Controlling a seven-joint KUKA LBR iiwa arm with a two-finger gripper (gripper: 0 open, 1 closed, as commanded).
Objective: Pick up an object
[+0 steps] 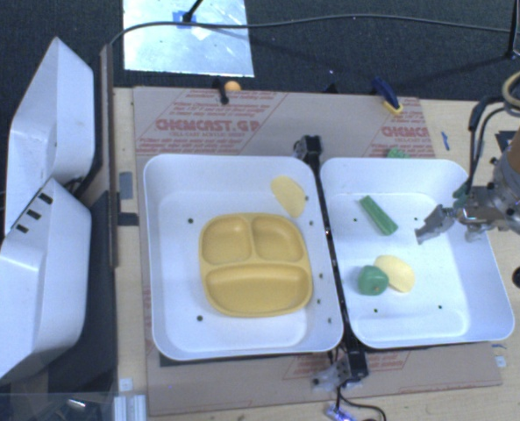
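Approach step: gripper [428, 227], can't tell its state, hovers in right bin [483, 296], w/ green stick [378, 215] just left of it; next needs descent onto stick.

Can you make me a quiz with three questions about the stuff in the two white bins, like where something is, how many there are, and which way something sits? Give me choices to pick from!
1. Where is the yellow divided tray?
A. In the left bin
B. In the right bin
C. On the floor

2. How many green things lie in the right bin?
A. None
B. Two
C. Five

3. How does the yellow tray sit?
A. Flat, open side up
B. Upside down
C. Standing on its edge

Answers:
1. A, it fills the middle of the left bin.
2. B, a green stick and a round green piece.
3. A, its three compartments face up.
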